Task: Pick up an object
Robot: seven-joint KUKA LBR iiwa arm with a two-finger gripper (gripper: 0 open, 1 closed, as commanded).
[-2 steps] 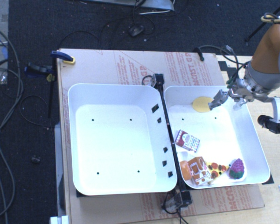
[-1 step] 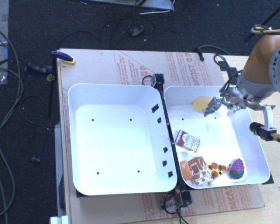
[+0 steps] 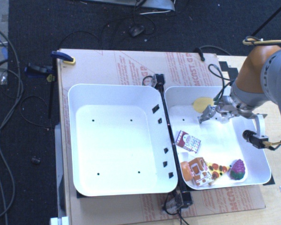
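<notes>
Grey arm w/ orange band comes in from right edge of frame, wrist over upper part of the right shallow white bin. Metal two-finger gripper sits low over that bin's upper-left area, pointing left; the jaws look slightly apart w/ nothing visible between them, though small in frame so hard to be sure. Flat yellow round piece lies just above/beside the gripper tip, near the bin's top wall; contact can't be told. Small red-and-white carton lies mid-left in the same bin, apart from the gripper. Along the bin's lower edge, left to right: orange-and-white boxy toy, a small red/yellow multicolour piece touching or just beside it, then a purple grape-like toy w/ green base at lower right. Left shallow white bin sits beside it on the cardboard-covered worktop, the two bins touching along a black-clipped divider edge.
</notes>
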